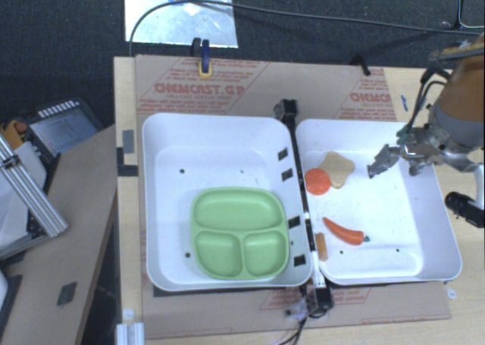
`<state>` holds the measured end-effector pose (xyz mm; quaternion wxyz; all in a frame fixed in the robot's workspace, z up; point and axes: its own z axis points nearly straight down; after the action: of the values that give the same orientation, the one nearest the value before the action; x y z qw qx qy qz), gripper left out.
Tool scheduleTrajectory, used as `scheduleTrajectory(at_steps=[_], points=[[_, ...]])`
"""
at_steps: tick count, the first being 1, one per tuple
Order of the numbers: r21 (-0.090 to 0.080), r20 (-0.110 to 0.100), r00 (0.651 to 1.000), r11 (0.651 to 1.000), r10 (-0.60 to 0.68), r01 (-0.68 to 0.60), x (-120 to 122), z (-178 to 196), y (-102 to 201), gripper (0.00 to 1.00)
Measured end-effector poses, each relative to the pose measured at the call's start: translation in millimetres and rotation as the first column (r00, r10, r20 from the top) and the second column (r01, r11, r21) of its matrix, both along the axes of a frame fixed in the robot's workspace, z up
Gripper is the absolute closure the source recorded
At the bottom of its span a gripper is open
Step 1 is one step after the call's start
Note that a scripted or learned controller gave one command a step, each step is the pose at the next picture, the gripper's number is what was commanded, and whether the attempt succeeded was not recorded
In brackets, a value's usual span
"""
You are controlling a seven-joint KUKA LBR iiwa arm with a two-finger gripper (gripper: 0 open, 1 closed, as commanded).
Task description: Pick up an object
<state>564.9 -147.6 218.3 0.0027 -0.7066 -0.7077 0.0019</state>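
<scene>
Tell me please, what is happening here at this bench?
A robot arm reaches in from the right, and its gripper is above the right bin, holding nothing. In that bin lie a tan piece, an orange-red ball and a red pepper. The left bin holds a green divided plate.

You are looking at open white floor across the back and far right of the right bin [424,218], where a gripper could descend freely. The orange ball [317,181], tan piece [337,167] and chili pepper [345,231] are crowding its left side beside the divider [297,184].
</scene>
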Motion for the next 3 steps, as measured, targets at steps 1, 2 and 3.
scheduleTrajectory(at_steps=[1,2,3], points=[[-0.001,0.008,1.000,1.000,0.001,-0.001,2,4,0,0.00],[0.000,0.004,1.000,1.000,0.001,-0.001,2,-40,7,0.00],[0.000,0.002,1.000,1.000,0.000,0.000,5,-100,3,0.00]])
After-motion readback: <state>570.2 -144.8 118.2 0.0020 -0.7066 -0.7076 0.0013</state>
